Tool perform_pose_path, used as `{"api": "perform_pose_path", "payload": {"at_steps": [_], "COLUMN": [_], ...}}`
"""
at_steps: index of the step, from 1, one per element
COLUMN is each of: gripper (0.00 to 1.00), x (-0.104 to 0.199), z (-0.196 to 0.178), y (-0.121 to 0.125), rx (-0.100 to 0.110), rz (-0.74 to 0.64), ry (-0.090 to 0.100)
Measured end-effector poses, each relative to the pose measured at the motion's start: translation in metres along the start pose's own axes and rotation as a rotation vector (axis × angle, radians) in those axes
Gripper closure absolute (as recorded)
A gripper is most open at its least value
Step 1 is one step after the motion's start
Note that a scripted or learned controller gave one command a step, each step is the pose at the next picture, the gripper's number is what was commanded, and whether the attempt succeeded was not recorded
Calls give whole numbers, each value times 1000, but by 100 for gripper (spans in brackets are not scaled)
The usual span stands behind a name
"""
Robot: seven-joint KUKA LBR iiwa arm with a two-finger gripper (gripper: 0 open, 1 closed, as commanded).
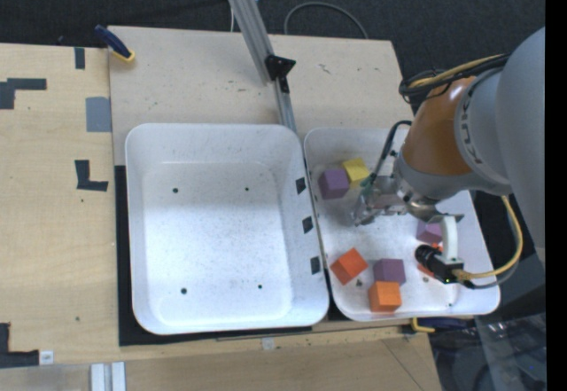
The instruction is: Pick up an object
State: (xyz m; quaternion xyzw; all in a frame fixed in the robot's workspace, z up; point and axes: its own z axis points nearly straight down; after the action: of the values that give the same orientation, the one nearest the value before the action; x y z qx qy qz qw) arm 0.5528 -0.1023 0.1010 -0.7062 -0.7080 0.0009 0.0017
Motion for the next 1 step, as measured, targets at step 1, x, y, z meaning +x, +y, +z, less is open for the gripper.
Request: {"api": "perform_pose_path", "payload": {"at_steps": [1], "gripper": [100], "x": [7], "z": [-50], "y": [-7], "rx": [-6], "rz": [1], "ry": [-1]}}
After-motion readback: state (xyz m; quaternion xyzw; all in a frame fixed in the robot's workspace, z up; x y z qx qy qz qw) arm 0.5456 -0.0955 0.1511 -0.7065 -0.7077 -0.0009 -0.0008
